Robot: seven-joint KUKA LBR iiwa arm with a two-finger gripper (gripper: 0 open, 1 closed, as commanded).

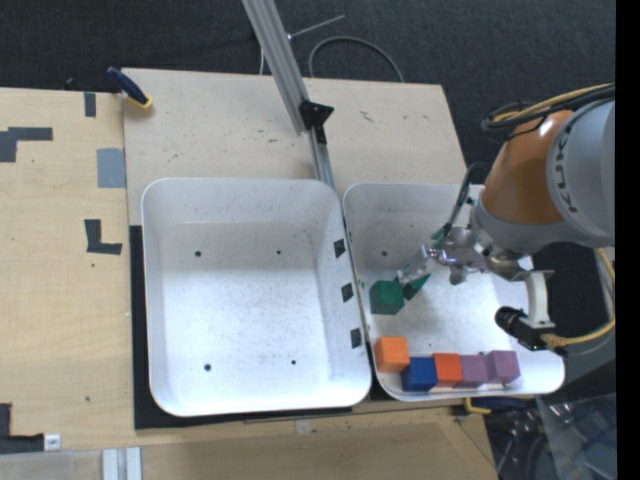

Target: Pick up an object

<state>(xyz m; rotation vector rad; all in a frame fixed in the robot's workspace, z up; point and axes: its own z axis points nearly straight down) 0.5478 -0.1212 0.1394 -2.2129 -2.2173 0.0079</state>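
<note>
A dark green block (pixel 386 297) lies in the right bin (pixel 400 200), near its left wall. My gripper (pixel 412 281) reaches in from the right and sits low, just right of and touching or nearly touching the green block's upper right corner. Along the bin's front edge stands a row of blocks: an orange block (pixel 392 352), a blue block (pixel 420 373), a second orange block (pixel 447 368) and two purple blocks (pixel 473 369). The grey arm with its orange band (pixel 520 183) covers the bin's right side.
The left bin (pixel 160 268) stands beside the right one, sharing a raised middle rim. A slanted metal rail (pixel 285 58) crosses the bench behind the bins. Cables (pixel 530 333) hang by the arm at the right bin's right edge.
</note>
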